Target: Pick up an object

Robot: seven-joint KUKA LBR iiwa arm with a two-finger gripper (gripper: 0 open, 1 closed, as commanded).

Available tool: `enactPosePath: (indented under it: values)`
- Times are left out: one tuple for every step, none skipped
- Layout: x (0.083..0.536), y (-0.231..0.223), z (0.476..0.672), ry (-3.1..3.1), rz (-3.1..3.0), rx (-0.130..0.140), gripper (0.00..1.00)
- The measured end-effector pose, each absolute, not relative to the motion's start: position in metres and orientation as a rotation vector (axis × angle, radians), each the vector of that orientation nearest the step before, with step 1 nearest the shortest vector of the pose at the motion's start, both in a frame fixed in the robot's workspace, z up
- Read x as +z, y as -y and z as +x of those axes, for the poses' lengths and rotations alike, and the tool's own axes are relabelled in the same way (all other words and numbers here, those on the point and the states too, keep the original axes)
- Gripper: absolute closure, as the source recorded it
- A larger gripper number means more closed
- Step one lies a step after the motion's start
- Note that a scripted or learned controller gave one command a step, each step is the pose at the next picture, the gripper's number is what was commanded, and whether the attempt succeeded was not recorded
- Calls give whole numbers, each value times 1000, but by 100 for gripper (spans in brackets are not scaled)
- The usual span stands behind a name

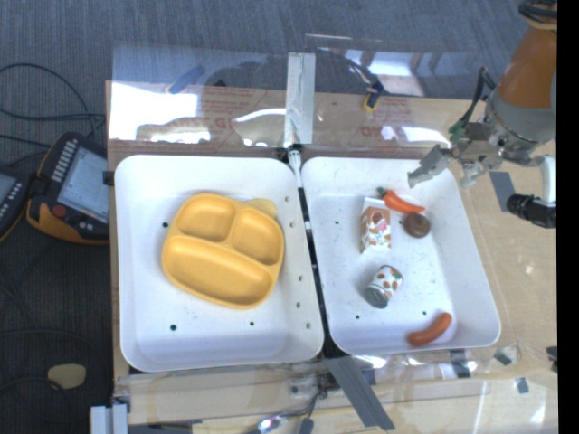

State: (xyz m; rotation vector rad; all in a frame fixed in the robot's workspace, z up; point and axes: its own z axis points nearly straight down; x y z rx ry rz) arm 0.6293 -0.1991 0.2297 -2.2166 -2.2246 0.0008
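— Where's the gripper (441, 163)?
— Over the right bin's (470, 269) far corner, fingers spread, holding nothing.
— And the objects?
— Carrot (401, 202), carton (376, 226), cup (384, 285) and sausage (429, 329) lie inside.

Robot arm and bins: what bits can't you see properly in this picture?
- Arm: cut off by the camera view's top and right edges.
- Gripper: too small and blurred to tell whether its fingers are open.
- Carton and cup: prints too small to read.
- Brown round thing: too small to identify.
- Yellow divided plate: hides part of the left bin.
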Motion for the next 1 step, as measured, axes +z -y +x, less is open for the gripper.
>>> enactPosePath:
  values:
    - [103, 190, 649, 2228, -2221, 4, 0]
